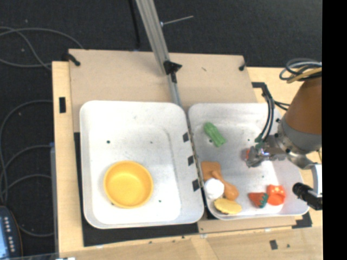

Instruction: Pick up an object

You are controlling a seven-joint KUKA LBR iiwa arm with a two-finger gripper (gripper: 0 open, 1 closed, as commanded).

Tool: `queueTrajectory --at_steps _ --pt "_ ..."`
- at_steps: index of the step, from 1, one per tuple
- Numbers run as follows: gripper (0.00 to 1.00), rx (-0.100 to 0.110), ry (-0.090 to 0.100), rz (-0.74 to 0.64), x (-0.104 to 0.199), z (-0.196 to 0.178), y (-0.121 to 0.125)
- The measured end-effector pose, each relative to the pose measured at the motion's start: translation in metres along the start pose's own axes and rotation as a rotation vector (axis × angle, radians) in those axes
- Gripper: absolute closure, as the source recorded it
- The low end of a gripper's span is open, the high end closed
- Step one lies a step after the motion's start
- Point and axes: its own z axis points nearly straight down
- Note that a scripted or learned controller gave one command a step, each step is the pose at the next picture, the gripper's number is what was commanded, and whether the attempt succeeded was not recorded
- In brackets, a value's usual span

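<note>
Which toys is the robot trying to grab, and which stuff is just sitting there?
For the job (right bin, near the end effector):
- small green plastic vegetable
- red toy tomato with green stem
- white round ball
- yellow oval toy
- orange-brown toy piece

Just lying about:
- round yellow plastic bowl in the left white bin
- slanted grey metal pole

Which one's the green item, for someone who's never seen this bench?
Take the right bin of the two white ones. The green toy vegetable lies alone in its upper left part, near the divider. It is the only all-green piece; the orange, white and yellow toys cluster at the bottom.
</note>
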Motion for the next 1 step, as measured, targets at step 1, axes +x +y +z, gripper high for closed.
queueTrajectory --at_steps 1 --pt "1.0 0.001 0.0 0.0 -0.0014 -0.0447 0.0025"
